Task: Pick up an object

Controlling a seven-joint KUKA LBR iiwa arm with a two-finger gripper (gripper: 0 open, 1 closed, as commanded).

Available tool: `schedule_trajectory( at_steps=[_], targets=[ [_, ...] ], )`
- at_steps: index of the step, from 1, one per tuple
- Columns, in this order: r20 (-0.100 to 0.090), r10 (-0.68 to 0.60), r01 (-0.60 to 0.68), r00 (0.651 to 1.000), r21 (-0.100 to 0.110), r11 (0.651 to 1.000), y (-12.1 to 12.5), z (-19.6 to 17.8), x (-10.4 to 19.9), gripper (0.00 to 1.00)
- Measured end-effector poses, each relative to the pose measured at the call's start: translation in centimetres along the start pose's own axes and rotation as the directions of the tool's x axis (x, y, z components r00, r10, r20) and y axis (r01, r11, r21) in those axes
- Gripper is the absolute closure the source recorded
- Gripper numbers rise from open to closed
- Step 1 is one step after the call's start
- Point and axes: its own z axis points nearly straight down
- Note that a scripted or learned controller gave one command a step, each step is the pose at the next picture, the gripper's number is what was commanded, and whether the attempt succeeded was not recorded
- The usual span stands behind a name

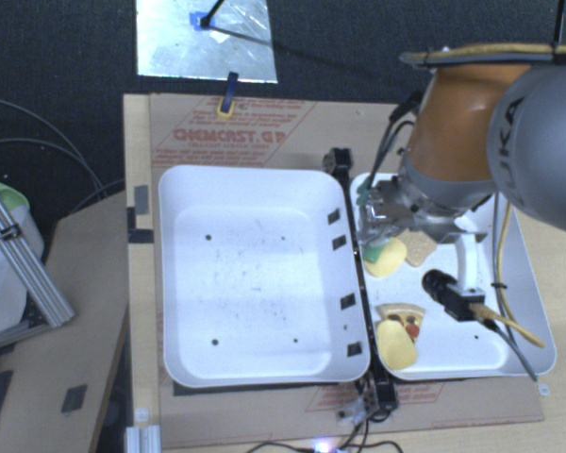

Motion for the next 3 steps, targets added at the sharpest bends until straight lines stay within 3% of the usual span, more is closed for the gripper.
schedule_trajectory(
  at_steps=[1, 2, 3],
  targets=[
    [0.001, 0.006, -0.006, 1.000, -0.005, 1.000, -4.0, -7.5, -0.8, 1.00],
    [0.000, 0.002, -0.002, 1.000, -0.004, 1.000, -2.8, -11.7, 4.7, 1.00],
    [0.001, 0.006, -0.006, 1.000, -0.008, 1.000, 3.6, -16.4, 6.1, 1.00]
  ],
)
